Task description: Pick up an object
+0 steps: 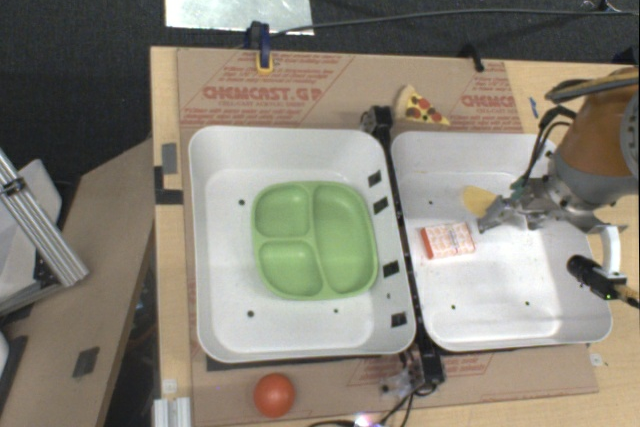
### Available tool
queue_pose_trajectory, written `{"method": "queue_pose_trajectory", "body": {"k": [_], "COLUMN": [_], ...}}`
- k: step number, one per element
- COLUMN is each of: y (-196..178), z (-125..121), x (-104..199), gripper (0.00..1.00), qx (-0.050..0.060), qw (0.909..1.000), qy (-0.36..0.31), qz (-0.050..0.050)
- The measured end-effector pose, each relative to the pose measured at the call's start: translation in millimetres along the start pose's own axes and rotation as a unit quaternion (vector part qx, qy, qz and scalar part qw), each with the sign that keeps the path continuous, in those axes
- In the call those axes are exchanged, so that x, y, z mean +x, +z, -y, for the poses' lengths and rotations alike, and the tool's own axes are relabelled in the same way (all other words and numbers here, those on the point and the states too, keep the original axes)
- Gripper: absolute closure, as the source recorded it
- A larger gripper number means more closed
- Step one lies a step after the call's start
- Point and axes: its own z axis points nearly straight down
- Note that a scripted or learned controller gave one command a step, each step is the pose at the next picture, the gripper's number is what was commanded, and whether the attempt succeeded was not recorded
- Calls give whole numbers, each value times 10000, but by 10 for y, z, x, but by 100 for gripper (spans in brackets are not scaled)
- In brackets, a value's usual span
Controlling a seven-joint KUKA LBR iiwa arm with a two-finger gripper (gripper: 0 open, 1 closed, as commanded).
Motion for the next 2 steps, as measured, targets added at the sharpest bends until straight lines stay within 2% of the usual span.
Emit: {"method": "queue_pose_trajectory", "body": {"k": [1, 2], "y": [-144, -663], "z": [-25, 26], "x": [-4, -86], "gripper": [100, 100], "qx": [-40, -50], "qw": [10000, 10000], "qy": [-5, 3], "qz": [12, 16]}}
